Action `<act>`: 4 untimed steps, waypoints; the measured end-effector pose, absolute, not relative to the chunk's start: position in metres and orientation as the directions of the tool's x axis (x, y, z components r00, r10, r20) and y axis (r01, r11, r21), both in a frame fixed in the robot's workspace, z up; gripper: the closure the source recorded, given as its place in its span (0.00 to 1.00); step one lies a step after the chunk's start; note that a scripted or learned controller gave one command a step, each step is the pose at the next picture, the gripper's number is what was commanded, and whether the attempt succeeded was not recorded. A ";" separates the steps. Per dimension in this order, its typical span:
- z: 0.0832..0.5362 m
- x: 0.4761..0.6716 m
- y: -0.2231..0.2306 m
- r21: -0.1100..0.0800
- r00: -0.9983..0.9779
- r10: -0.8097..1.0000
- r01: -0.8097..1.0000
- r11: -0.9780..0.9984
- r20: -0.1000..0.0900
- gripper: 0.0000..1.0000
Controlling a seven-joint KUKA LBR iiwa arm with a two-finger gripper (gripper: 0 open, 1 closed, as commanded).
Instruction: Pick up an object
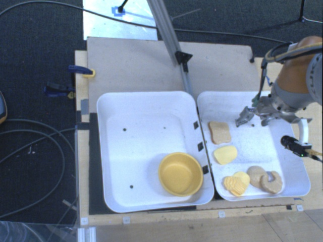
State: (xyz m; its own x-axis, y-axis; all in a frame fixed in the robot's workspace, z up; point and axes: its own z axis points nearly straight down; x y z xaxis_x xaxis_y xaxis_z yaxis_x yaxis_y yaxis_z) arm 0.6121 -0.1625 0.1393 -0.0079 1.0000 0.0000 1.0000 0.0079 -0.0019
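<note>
The right bin [290,158] holds several small food-like pieces. A tan toast-shaped slice [220,132] lies near its left wall, with a pale yellow piece [225,154] just below it. Along the front are a ridged yellow piece [235,184], a round beige piece [257,174] and a tan ring-like piece [273,182]. My gripper [254,117] hangs over the upper part of the right bin, to the right of the toast slice and apart from it. It is open, with nothing between its fingers.
A yellow bowl [180,173] sits in the front right corner of the left bin [126,130]. A slanted metal pole [166,29] rises behind the bins. A blue and yellow clamp [81,71] grips the bench's left edge. Cables lie on the floor at left.
</note>
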 end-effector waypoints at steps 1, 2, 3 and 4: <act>0.088 0.612 -0.162 -0.002 -0.004 1.000 1.000 0.004 0.000 0.00; 0.102 0.614 -0.162 0.005 -0.006 1.000 1.000 0.006 -0.002 1.00; 0.167 0.614 -0.162 0.008 -0.006 1.000 1.000 0.006 -0.002 1.00; 0.232 0.619 -0.158 0.010 -0.008 1.000 1.000 0.008 -0.002 1.00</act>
State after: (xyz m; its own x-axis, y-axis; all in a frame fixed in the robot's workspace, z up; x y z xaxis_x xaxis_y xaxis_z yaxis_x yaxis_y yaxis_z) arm 0.6185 -0.1579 0.2319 -0.0075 1.0000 -0.0023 0.9999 0.0075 0.0099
